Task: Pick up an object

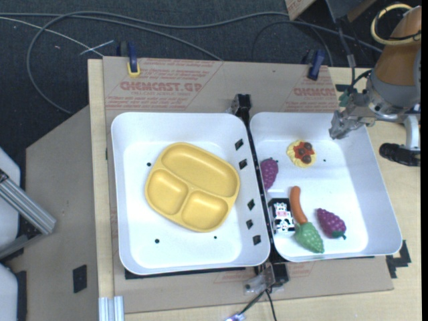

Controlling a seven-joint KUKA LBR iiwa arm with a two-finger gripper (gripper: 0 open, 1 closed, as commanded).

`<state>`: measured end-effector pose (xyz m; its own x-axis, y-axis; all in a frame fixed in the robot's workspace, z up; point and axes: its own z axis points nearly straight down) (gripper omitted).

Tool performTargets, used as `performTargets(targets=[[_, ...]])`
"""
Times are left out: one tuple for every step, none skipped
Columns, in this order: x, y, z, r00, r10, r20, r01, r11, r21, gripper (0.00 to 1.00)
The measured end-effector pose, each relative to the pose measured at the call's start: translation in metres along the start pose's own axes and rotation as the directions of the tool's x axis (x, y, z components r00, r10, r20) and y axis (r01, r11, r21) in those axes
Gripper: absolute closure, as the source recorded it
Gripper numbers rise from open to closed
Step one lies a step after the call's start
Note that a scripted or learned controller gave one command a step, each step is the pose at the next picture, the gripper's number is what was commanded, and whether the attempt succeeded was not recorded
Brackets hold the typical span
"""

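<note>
Pincer (339, 130) above right bin (374, 179) far corner; finger state unclear; pizza toy (301, 152) nearby.

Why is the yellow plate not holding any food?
It is empty: the yellow plate in the left bin shows three bare compartments. Why, the picture cannot tell.
</note>
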<state>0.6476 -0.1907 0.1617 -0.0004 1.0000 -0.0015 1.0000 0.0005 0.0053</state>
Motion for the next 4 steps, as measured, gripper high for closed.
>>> performTargets(targets=[[0.000, 0.010, -0.063, 1.000, -0.001, 0.001, 0.001, 1.000, -0.004, 1.00], [0.000, 0.011, -0.068, 1.000, -0.001, 0.000, 0.001, 1.000, 0.002, 1.00], [0.055, 0.019, -0.077, 1.000, -0.005, -0.002, 0.005, 1.000, 0.002, 1.00], [0.117, 0.014, -0.072, 1.000, -0.005, -0.004, 0.005, 1.000, 0.008, 1.00]])
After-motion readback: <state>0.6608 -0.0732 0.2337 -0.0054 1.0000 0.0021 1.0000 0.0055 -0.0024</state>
